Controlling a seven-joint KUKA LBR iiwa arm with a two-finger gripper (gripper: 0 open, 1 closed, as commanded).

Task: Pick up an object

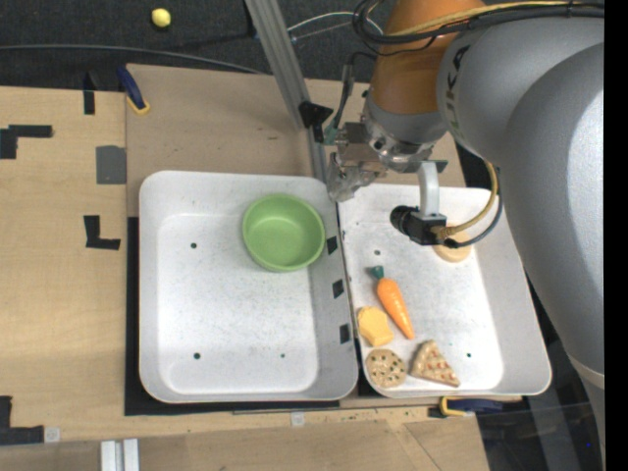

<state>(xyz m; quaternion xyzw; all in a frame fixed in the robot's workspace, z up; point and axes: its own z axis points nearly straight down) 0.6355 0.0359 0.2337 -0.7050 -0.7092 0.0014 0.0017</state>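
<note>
Seen from above at a slant: two white bins side by side on a wooden bench. In the left bin (177, 292), a green bowl (284, 232) upright near the back right corner, close to the wall shared with the right bin. In the right bin (491, 312), toward the front left: a carrot (393, 305) lying at a slant with its green top toward the back, a yellow piece (374, 326) just beside its tip end, a round cookie (385, 367) at the front wall, and a pizza slice (433, 364) just right of the cookie. Farther back in that bin, a pale round item (452, 253) partly hidden under the arm's black fitting. Reaching in from the right, the grey arm with its orange band, filling the upper right. Gripper (345, 180) low over the back end of the shared wall, between the bins; open or closed, cannot tell, too blurred and dark. Nothing visibly held. On the dark floor behind the bench, a small yellow ball (161, 17).
</note>
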